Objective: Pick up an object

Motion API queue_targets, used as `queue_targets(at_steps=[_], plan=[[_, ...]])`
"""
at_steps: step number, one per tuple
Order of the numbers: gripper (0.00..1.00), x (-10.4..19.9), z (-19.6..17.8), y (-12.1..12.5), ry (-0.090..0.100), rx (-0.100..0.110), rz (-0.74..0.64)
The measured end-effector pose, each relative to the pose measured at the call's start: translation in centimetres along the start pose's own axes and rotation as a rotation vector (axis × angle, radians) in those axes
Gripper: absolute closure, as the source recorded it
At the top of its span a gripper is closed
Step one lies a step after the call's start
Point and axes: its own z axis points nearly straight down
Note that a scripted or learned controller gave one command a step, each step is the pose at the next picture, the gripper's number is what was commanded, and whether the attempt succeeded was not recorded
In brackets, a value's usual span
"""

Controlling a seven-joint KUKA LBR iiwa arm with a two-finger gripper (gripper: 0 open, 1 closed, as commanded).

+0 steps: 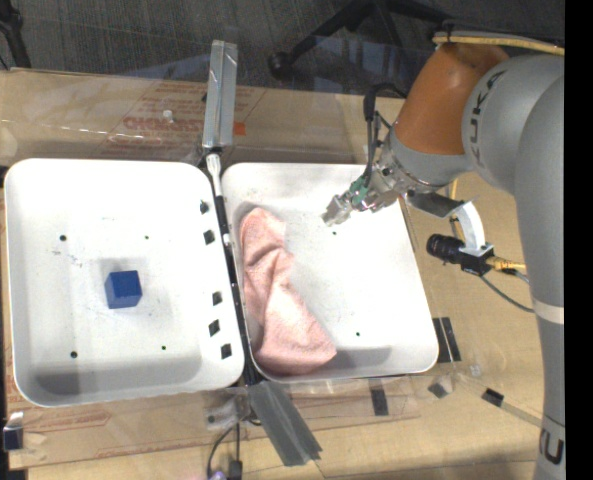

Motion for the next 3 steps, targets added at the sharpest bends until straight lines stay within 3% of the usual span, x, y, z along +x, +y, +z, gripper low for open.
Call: queue_targets(at_steps=[1,2,3], plan=[[1.0,-1.1,1.6,-2.4,0.003,0.003,0.081],[1.0,0.9,-1.6,3.5,-0.001,-0.001,-0.273],[1.0,0.9,-2.4,3.6,0.0,0.001,-0.276]])
